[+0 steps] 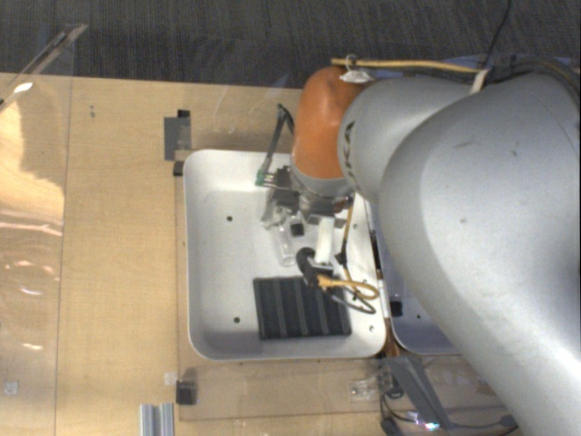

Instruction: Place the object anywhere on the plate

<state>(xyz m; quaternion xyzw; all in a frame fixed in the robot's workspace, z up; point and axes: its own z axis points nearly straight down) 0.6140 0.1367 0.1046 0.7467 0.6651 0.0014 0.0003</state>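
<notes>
Camera view: a black ribbed plate (301,307) lies flat in the left bin (213,243), near its front wall. The gripper (292,227) hangs just behind the plate; what it carries, if anything, I cannot tell. The plate looks stiff, light, and its ridges should stop things sliding.

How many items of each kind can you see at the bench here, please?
Shallow white bins: 2 (left one, right one)
Black ribbed rectangular plate: 1
Grey robot arm with orange band: 1
Two-finger gripper: 1
Total: 5
</notes>
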